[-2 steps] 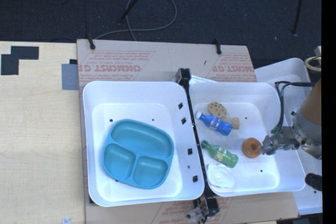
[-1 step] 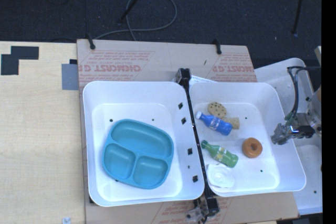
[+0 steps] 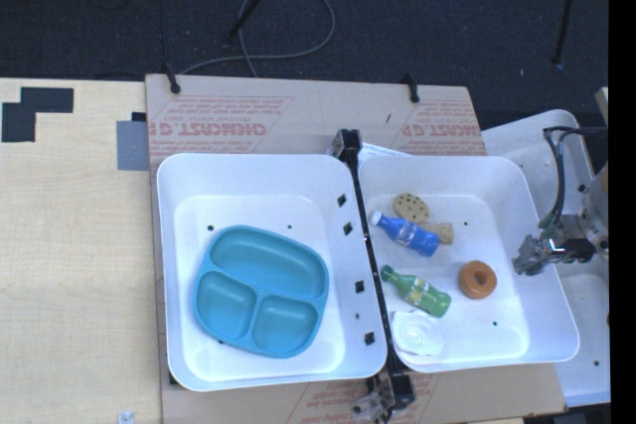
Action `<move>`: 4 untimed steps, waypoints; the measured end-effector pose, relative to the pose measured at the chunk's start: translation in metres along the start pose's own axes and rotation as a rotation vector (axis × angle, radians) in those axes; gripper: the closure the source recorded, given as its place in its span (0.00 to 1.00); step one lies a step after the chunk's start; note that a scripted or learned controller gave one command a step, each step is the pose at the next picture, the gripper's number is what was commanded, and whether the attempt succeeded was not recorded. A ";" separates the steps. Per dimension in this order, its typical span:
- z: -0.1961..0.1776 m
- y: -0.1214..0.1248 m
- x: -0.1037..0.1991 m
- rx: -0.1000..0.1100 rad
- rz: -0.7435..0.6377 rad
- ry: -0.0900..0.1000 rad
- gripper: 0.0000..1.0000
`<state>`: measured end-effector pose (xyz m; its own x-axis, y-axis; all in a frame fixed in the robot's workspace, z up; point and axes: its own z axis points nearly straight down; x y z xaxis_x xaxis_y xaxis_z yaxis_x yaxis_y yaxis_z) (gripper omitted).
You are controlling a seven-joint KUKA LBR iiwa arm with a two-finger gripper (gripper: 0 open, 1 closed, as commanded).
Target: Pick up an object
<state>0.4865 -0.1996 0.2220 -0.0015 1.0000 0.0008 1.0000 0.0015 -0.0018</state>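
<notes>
We log the end effector (image 3: 537, 256) at the right rim of the right bin (image 3: 542, 313), just outside the wall and over the bin's edge, well apart from every object inside. We cannot tell its state at this size and angle; nothing is seen in its grasp. Candidate objects all lie in the right bin: a blue bottle (image 3: 406, 233) near the centre divider, a cookie (image 3: 409, 207) just above it, a green bottle (image 3: 416, 291) below, an orange donut (image 3: 478, 280) nearest the arm, and a white cup or lid (image 3: 418, 337) at the front corner. The left bin (image 3: 169, 213) bears a blue divided plate (image 3: 261, 290). Our judgement: the task has barely started. No object is chosen by position, none is lifted. Left to do: travel in over the bin, descend on one item, close, and raise it. The donut looks the shortest reach.
</notes>
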 end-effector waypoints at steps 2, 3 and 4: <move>0.018 0.013 0.107 0.002 -0.003 0.002 1.00; 0.004 0.022 0.155 0.001 -0.003 0.001 1.00; -0.007 0.031 0.211 0.001 -0.004 0.001 1.00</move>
<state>0.5174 0.0115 0.2295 -0.0054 1.0000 0.0020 1.0000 0.0054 -0.0028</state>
